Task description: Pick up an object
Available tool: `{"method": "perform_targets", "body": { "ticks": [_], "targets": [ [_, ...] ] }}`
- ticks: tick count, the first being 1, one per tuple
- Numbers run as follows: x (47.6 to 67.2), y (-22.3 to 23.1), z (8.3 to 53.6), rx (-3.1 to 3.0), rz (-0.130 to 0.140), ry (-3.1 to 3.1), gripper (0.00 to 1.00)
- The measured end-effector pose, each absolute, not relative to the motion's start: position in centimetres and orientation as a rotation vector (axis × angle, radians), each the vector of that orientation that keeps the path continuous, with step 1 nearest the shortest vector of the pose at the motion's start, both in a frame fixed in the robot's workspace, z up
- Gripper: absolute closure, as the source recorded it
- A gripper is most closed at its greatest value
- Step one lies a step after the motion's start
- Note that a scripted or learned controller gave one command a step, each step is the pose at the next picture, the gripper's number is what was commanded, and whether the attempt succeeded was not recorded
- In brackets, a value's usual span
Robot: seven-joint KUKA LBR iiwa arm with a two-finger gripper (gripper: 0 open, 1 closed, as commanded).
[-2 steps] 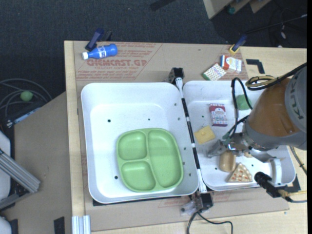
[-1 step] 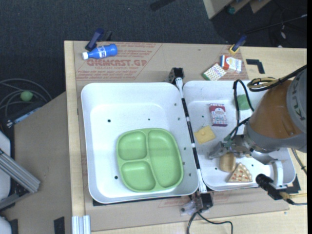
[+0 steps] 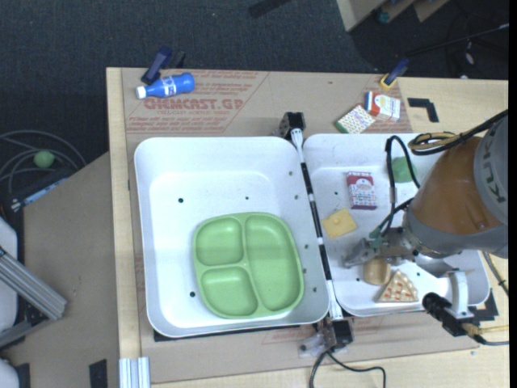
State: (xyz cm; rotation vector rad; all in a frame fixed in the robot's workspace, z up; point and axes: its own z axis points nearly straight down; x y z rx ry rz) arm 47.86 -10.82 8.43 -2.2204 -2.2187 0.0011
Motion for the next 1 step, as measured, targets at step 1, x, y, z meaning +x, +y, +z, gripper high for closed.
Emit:
{"method": "perform_targets", "body": {
  "ticks": [1],
  "targets": [
    [57.96, -12.73, 8.49, -2.222, -0.001, -2.223, 0.00]
  ]
}}
